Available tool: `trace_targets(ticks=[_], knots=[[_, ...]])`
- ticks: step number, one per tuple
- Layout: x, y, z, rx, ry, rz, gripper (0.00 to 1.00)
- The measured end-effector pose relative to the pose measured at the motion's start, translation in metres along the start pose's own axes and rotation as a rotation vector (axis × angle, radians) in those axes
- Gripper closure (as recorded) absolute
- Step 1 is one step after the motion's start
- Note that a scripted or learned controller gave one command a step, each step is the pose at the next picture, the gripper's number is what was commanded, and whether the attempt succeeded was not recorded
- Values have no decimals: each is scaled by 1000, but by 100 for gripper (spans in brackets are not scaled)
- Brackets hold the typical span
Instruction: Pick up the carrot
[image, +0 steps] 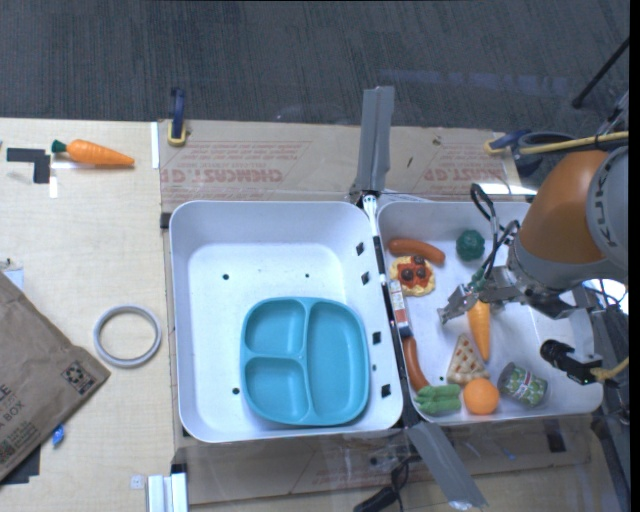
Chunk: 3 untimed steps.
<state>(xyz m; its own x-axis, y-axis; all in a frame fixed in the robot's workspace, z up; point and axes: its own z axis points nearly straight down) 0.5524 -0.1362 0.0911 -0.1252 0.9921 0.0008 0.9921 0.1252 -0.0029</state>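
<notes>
Camera view: end effector (478, 298) pinches carrot (481, 330) over food-filled right bin (560, 402).

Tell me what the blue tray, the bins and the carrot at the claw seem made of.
Blue tray: likely moulded plastic, matte, with rounded dividers. Bins: probably thin white plastic, smooth with a slight sheen. Carrot: looks like toy plastic, uniform orange; hard to confirm.

A bulky rounded arm (575, 215) was seen, with a broad orange band above a grey wrist. Thin black cables were looped beside it, and a small metal gripper (468, 300) was fitted below.
</notes>
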Motion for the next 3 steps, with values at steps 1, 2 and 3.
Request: trace_targets(ticks=[1, 2, 3], knots=[[-1, 1, -9, -2, -1, 5, 100], [-1, -10, -1, -2, -1, -227, 100], [48, 87, -101, -4, -3, -224, 100]])
